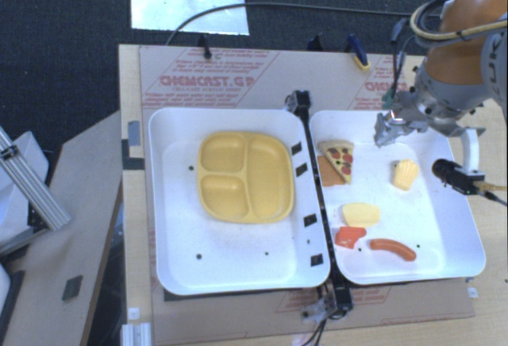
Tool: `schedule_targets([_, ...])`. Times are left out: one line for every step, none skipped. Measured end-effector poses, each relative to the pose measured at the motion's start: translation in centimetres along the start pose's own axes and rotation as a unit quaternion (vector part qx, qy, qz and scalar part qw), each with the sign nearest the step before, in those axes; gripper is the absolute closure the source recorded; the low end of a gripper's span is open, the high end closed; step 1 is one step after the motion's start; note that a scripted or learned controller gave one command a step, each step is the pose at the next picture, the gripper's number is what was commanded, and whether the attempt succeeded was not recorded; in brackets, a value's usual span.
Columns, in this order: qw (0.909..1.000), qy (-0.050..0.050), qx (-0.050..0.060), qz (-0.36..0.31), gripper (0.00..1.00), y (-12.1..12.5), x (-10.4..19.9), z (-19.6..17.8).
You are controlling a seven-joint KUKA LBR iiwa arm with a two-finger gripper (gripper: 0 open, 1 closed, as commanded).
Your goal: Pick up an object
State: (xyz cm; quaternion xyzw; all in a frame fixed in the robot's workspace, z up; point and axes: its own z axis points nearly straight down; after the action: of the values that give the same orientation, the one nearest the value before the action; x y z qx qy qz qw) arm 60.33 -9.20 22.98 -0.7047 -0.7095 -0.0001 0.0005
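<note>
Over right bin [452, 253], my gripper [389, 130] hangs at rear edge; fingers' state unclear. Nearest item: corn [405, 174], just front-right, upright-ish axis.

Bench [95, 178] carries a printed sheet [238, 78], on which two white bins, left [171, 257] and right [460, 249], sit touching.
</note>
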Motion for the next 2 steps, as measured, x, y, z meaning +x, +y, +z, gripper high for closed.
schedule_targets([1.0000, 0.000, 0.001, -0.001, 1.00, -2.0, 4.8, 1.1])
schedule_targets([1.0000, 0.001, 0.000, -0.002, 1.00, -3.4, 9.7, 0.3])
